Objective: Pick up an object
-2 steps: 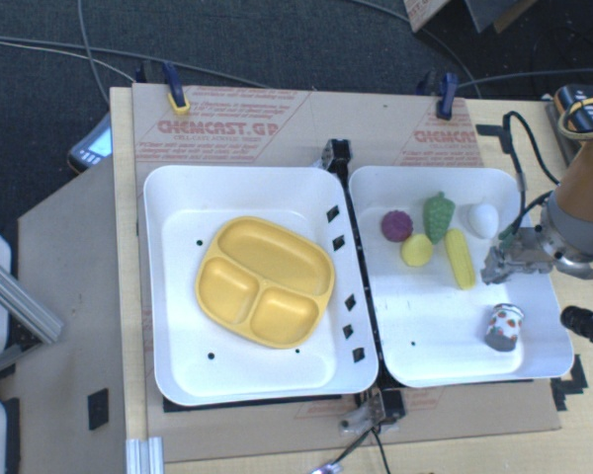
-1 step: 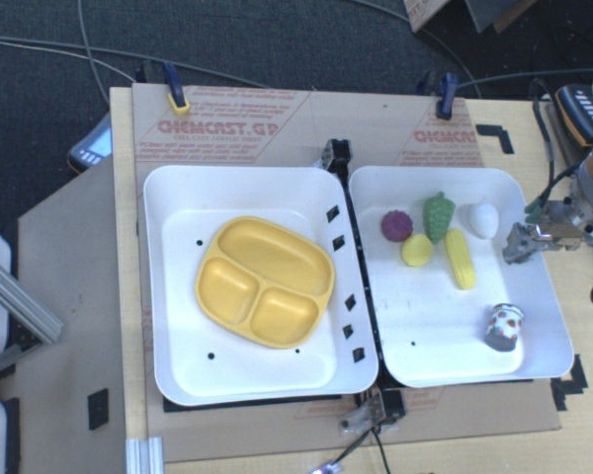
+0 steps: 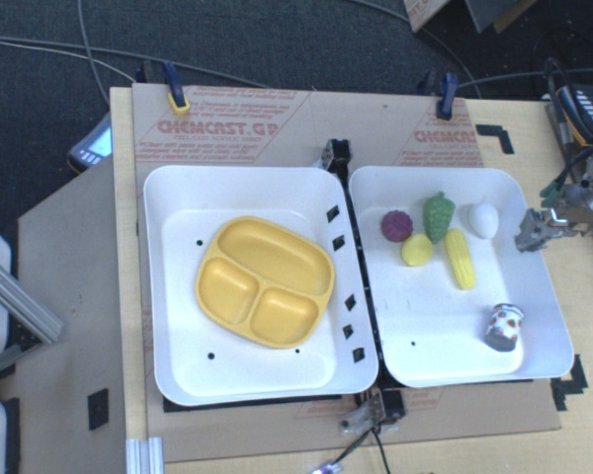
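Note:
The right bin [image 3: 534, 314] holds several toy foods. A purple round piece [image 3: 396, 225], a green piece [image 3: 438, 215] and a white egg-shaped piece [image 3: 483, 220] lie near the bin's far side. In front of them sit a small yellow round fruit [image 3: 417, 251] and a yellow corn cob [image 3: 461, 258]. A small grey and white object with a red spot [image 3: 503, 327] lies near the front right corner. My gripper [image 3: 532, 235] hangs at the bin's right rim, to the right of the white piece and apart from it.
The left bin [image 3: 168, 265] carries a yellow divided plate [image 3: 265, 281]. A black divider with clips [image 3: 348, 265] runs between the bins. Clamps [image 3: 177, 95] hold the cardboard board at the back. Cables cross the dark floor behind the bench.

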Motion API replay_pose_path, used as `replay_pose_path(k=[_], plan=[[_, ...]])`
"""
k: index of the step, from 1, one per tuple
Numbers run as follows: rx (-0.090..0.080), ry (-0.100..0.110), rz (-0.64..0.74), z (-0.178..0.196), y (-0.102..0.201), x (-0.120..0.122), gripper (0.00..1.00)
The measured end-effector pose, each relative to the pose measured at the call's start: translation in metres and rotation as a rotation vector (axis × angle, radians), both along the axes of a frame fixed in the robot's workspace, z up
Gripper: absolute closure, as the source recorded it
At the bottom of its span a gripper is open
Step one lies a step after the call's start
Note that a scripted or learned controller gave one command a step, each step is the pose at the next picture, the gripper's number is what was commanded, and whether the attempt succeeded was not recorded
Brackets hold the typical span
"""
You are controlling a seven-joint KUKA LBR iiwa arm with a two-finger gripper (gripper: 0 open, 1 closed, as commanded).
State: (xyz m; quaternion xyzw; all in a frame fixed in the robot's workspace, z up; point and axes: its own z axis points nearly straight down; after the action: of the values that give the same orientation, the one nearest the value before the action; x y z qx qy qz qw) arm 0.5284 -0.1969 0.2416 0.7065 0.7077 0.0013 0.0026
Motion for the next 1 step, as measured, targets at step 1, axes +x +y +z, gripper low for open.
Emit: replay_pose_path(k=[1], plan=[[0.003,0.002,0.006,-0.0029,0.0567,0.0297,1.00]])
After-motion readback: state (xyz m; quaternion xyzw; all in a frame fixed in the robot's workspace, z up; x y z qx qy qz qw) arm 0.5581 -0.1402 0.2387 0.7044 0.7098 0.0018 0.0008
